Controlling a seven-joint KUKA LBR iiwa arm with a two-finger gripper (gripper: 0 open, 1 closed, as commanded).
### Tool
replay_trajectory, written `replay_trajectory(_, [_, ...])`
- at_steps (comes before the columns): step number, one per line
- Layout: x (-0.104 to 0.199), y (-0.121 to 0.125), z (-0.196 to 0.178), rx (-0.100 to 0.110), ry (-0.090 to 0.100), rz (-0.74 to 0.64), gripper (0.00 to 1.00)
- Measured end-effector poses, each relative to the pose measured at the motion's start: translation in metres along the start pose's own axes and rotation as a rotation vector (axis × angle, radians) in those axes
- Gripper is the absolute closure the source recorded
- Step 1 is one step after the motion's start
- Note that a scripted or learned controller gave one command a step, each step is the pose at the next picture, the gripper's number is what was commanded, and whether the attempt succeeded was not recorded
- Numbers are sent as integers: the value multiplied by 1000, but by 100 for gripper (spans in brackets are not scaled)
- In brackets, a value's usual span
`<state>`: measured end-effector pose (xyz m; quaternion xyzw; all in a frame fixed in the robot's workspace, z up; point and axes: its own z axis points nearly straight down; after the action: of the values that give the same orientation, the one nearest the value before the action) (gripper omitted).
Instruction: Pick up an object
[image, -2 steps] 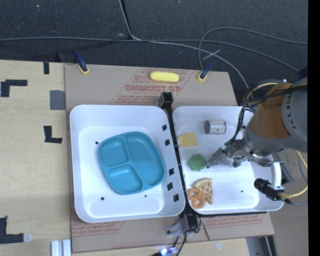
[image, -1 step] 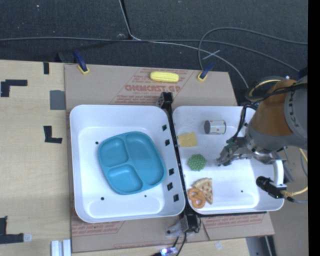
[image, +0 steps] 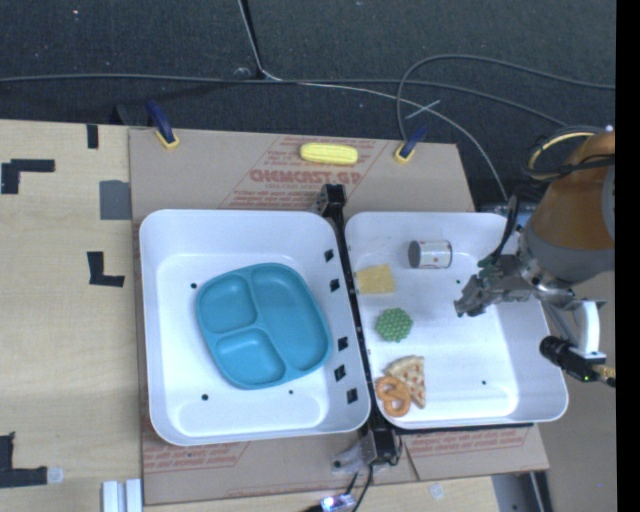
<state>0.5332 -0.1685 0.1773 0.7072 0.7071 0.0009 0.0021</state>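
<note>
The right bin (image: 500, 400) holds a small grey cylinder (image: 430, 254), a yellow cracker-like square (image: 376, 279), a green bumpy ball (image: 394, 324) and a pretzel-like orange piece (image: 402, 384). My gripper (image: 470, 303) hangs over the right side of this bin, right of the green ball and below the cylinder. Nothing shows between its tips. The arm with its orange band (image: 575, 200) comes in from the right.
The left bin (image: 160, 300) holds a blue divided plate (image: 263, 324). A yellow corn cob (image: 328, 153) lies on the cardboard behind the bins. Black clips (image: 333, 200) join the bins along the middle wall. Cables run across the dark floor at the back.
</note>
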Motion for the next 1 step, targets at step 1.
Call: replay_trajectory(1, [0,1,-27,2,1,-2,100])
